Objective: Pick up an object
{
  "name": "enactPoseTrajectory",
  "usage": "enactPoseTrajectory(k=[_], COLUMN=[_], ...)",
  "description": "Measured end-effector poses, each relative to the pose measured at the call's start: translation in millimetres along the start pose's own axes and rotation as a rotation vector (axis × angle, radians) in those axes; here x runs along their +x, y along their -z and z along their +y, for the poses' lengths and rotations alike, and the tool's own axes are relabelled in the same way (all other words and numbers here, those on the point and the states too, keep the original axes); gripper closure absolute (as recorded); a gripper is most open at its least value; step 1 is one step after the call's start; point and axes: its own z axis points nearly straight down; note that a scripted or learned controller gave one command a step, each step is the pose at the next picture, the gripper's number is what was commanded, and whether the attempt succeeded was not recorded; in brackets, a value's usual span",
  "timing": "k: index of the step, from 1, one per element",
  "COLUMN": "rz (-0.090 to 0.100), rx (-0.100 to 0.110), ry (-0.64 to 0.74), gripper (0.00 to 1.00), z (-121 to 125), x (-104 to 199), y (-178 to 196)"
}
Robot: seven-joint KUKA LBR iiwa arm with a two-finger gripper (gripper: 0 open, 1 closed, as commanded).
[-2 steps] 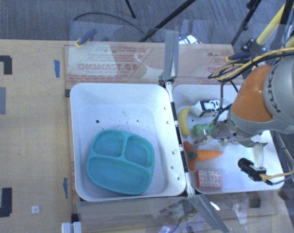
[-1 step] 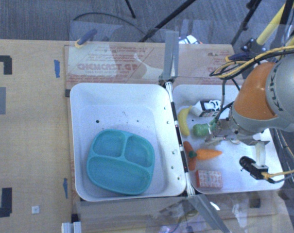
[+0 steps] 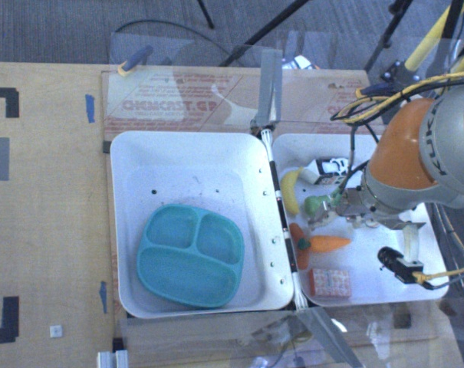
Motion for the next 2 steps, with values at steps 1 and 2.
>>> enactPoseTrajectory(k=[1, 2], rz=[-0.001, -0.002], rx=[0.014, 0.014], ry=[-0.103, -0.134], gripper=[0.00, 0.00], z=[-38, -59], x=[45, 81], y=[87, 142])
